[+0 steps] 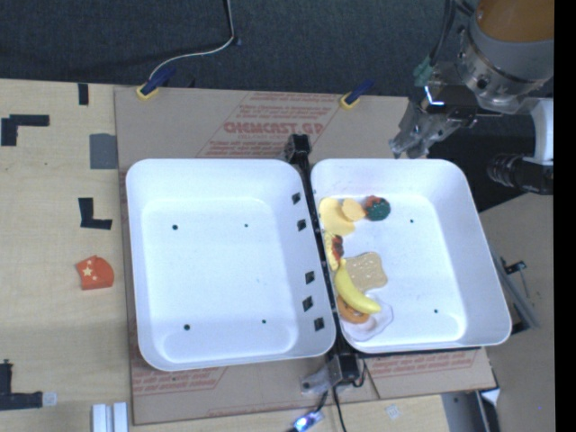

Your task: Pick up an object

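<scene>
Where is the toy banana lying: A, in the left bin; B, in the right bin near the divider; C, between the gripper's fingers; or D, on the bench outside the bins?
B: the banana lies in the right bin, hard by its left wall, beside the toast slice.

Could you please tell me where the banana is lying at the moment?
The banana lies in the right bin, near that bin's left wall towards the front, just below the slice of toast.
</scene>
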Controlling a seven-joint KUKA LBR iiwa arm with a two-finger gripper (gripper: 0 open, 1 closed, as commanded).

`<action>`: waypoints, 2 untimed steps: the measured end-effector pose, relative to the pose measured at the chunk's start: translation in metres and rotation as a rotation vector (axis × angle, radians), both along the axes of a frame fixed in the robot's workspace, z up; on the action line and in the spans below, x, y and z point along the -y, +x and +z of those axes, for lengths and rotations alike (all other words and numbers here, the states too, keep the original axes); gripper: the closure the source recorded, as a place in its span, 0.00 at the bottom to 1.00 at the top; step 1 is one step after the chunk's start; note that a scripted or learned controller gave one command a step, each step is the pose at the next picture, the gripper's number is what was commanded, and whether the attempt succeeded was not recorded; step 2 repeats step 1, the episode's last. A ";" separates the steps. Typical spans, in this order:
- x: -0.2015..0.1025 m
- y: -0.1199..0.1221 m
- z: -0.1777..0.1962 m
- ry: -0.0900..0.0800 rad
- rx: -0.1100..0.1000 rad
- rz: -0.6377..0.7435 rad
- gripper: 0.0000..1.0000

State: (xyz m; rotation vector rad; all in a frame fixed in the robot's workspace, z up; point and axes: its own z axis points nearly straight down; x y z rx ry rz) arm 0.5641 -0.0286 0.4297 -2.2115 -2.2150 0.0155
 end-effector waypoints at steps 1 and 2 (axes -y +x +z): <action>-0.026 0.004 0.111 -0.001 0.025 0.003 1.00; -0.026 0.004 0.111 -0.001 0.025 0.003 1.00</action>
